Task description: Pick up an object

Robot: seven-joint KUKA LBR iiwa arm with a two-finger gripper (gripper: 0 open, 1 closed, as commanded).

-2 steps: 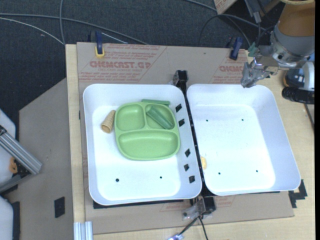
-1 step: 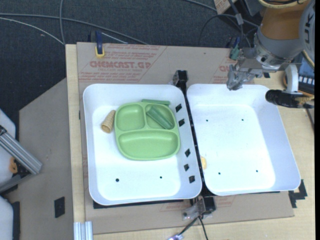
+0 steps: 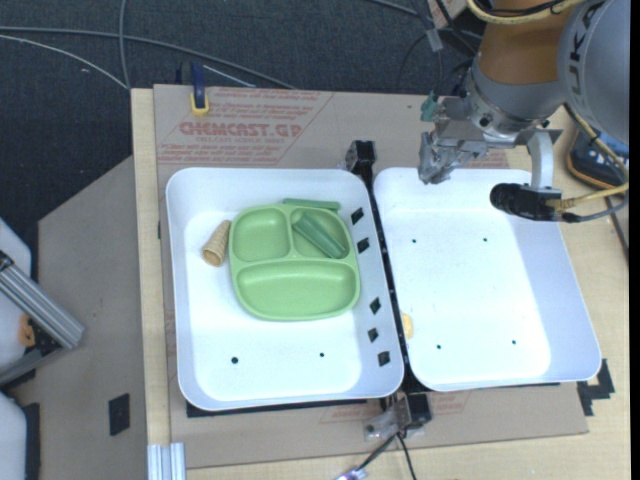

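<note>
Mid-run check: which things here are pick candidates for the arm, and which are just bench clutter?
For the job:
- green divided plate, left bin
- green piece lying in the plate's upper right compartment
- tan cone, touching the plate's left edge
- gripper, above the right bin's top left corner

Lying about:
- black clips between the bins
- cardboard sheet
- cables on the floor

Arm reaches in, gripper (image 3: pixel 436 171) pointing down.

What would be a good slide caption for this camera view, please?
Gripper above right bin; green plate in left bin.
</note>
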